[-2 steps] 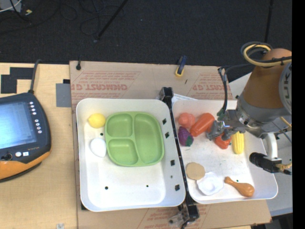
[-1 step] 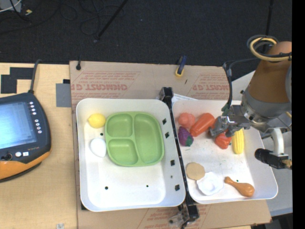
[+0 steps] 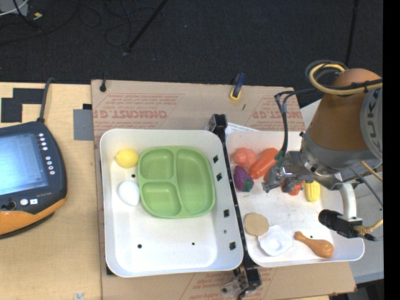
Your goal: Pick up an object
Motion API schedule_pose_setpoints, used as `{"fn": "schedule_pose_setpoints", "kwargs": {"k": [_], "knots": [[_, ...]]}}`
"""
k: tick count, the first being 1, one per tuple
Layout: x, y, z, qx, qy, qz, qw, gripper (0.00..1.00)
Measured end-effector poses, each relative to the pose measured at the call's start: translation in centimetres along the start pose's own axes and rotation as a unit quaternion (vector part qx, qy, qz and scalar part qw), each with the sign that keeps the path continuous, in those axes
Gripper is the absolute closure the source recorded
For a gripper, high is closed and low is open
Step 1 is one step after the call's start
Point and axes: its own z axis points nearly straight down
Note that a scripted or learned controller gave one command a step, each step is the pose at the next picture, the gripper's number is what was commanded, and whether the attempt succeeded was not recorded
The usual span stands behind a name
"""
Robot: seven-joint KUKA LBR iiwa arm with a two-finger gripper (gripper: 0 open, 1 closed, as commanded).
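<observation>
**Gripper low over the toys in the right bin**

Nearest, a brown cardboard sheet [image 3: 162, 105] covers the pale wooden bench [image 3: 62, 249]. Red print along its near edge is too cut off to read.

On the sheet sit two shallow white bins, touching. The task's things lie in the right bin [image 3: 294, 214]. Near the front are a tan, drumstick-shaped toy [image 3: 314, 244], a small white dish-like piece [image 3: 274, 242] and a flat tan disc [image 3: 255, 224] just beside it.

Farther in, the dark gripper [image 3: 279, 181] hangs low over the bin floor. Whether it is spread or pressed together cannot be told, and nothing is seen pinched in it. A small red toy [image 3: 294, 189] and a yellow corn cob [image 3: 312, 191] lie just to its right. A purple toy with a green tip [image 3: 241, 177] lies to its left, and an orange carrot [image 3: 264, 162] and an orange-red round toy [image 3: 243, 156] lie beyond.

The left bin [image 3: 162, 255] holds a green three-part plastic plate [image 3: 175, 181]. A white egg [image 3: 129, 193] and a yellow ball [image 3: 126, 158] lie at its left.

A grey and orange handheld control screen [image 3: 25, 174] rests at the bench's left edge.

Beyond the bins, red block lettering on the cardboard runs upside down and I cannot read it surely. A blue and yellow clamp [image 3: 236, 87] grips the sheet's far edge.

Farthest is dark carpet [image 3: 187, 30], crossed by black cables [image 3: 137, 11].
</observation>
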Motion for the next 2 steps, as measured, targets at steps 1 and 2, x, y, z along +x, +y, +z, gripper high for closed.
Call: {"fn": "schedule_pose_setpoints", "kwargs": {"k": [1,2], "knots": [[4.31,-2.82,-1.62,0.000,0.000,-0.001,1.0000,1.00],[4.52,-3.52,-1.55,0.000,0.000,0.000,1.0000,1.00]]}}
